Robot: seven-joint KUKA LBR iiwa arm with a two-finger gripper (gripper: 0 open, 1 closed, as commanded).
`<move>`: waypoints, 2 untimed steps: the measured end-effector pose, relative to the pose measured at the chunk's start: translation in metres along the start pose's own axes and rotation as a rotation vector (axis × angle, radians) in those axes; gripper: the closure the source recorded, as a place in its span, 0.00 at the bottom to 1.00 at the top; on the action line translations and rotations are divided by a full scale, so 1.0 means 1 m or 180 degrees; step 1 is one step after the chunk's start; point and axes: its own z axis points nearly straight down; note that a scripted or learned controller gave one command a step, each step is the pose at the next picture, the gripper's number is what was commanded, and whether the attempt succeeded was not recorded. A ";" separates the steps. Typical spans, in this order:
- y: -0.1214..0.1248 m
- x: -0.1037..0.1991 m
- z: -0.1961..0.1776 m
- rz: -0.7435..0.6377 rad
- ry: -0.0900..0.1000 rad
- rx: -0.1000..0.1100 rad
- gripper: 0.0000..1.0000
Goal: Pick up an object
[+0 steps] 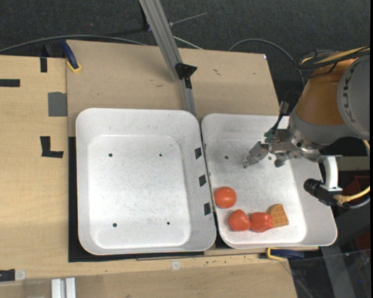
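In the right bin (236,132), several small items lie near the front. An orange-red round tomato (224,197) sits at the left. Two red pieces (239,220) (260,221) lie side by side in front of it. A tan waffle-like piece (278,215) touches the right red piece. My gripper (263,161) hangs over the middle of the right bin, behind these items and apart from them. Its fingers (248,161) are spread open with nothing between them.
The left bin (87,166) is beside the right one, joined by black clips along the shared wall. A slanted metal pole (165,36) stands behind the bins. The grey and orange arm (326,104) comes in over the right bin's far right edge.
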 end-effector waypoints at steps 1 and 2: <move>0.000 0.007 0.063 -0.0001 0.0001 0.0001 0.00; 0.000 0.008 0.076 0.0001 -0.0007 -0.0021 0.00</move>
